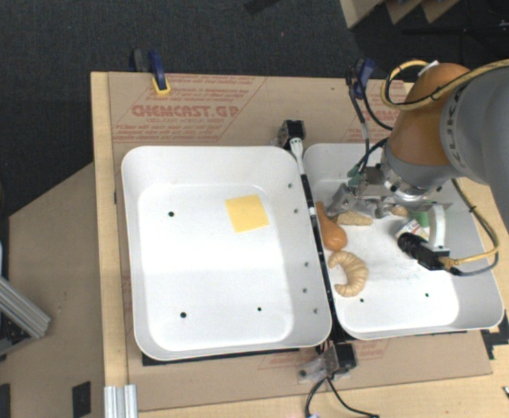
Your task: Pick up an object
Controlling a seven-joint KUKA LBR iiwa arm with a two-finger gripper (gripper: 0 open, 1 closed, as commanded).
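Nearest the camera, in the right bin [463,312], lies a croissant [351,273], with an orange piece [331,232] just beyond it against the divider, while a yellow square [247,212] sits alone in the left bin [150,259]. Low over the right bin's far half, the gripper [361,205] hangs beside the orange piece and some small items under the wrist; whether it is released or clenched I cannot tell. Crowding is the risk: closing here could nudge the orange piece against the wall or pinch nothing, so the lift comes up empty.
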